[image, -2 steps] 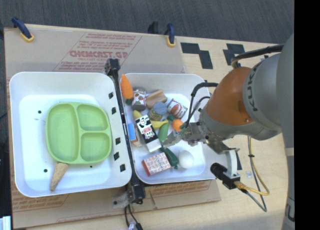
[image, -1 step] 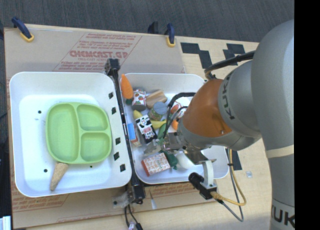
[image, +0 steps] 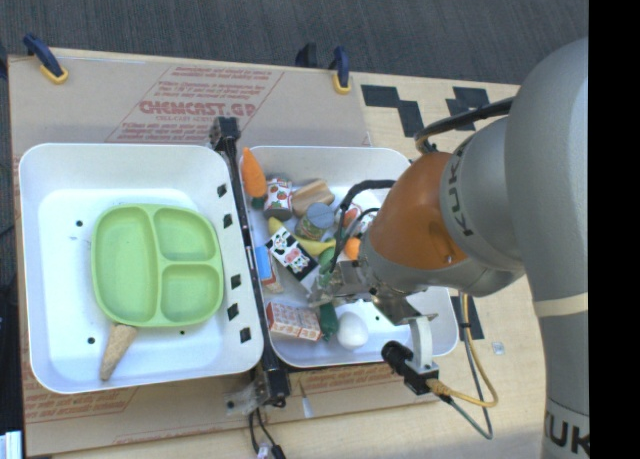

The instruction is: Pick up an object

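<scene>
The arm reaches in from the right and hangs over the right bin, hiding much of it. Its gripper points down into the pile of toys, but the wrist covers the tips, so I cannot tell whether it is open, closed, or gripping anything.

The left bin holds a green tray with three sections, lying flat near its middle. A cone lies just beside the tray's near left corner.

In the right bin, a carrot lies along the left wall at the far end. A black-and-white block sits just left of the gripper. A red-printed box lies near the front wall, and a white egg rests beside it, below the wrist. Other small toys, perhaps food pieces, crowd between the carrot and the arm.
</scene>
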`<action>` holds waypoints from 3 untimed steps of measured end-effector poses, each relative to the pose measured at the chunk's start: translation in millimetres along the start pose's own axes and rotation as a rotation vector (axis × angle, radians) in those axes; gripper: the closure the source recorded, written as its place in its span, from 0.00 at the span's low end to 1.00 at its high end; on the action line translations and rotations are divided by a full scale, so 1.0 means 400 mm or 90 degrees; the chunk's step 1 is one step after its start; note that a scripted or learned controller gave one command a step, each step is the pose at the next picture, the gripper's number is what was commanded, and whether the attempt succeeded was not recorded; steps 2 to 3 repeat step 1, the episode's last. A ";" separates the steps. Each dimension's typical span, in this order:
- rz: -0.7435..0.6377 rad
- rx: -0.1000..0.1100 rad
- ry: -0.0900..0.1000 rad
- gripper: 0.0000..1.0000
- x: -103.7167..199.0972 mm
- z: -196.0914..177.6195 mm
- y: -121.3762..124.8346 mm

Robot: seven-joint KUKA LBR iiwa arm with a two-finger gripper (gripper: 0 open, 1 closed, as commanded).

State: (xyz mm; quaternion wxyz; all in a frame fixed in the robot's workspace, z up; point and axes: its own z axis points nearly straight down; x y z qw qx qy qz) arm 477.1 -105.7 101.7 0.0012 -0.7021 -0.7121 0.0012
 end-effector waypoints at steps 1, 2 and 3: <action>0.004 -0.005 0.000 1.00 0.172 -0.440 0.004; 0.004 -0.005 0.000 1.00 0.172 -0.440 0.004; 0.004 -0.005 0.000 1.00 0.172 -0.440 0.004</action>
